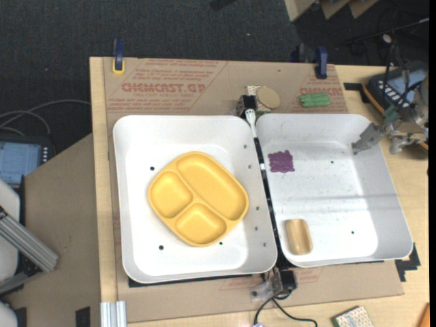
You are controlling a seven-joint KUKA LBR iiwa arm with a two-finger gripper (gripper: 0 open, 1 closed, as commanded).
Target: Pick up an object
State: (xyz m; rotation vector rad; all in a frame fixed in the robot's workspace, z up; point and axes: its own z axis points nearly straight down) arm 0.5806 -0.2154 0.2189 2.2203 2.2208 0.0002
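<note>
We see nothing picked yet. Our claw (362,142) sits at the right bin's (381,240) far-right corner; we cannot tell its state. The tan block (298,236) and purple piece (281,162) lie untouched.

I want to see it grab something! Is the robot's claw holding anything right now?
Gripper: at the right bin's far right edge, nothing between its fingers; open or shut cannot be told.

The hand (363,142) hangs at the view's right edge.

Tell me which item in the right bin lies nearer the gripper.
The purple piece, in the bin's upper left, lies nearer the gripper. The tan block sits at the bottom edge.
</note>
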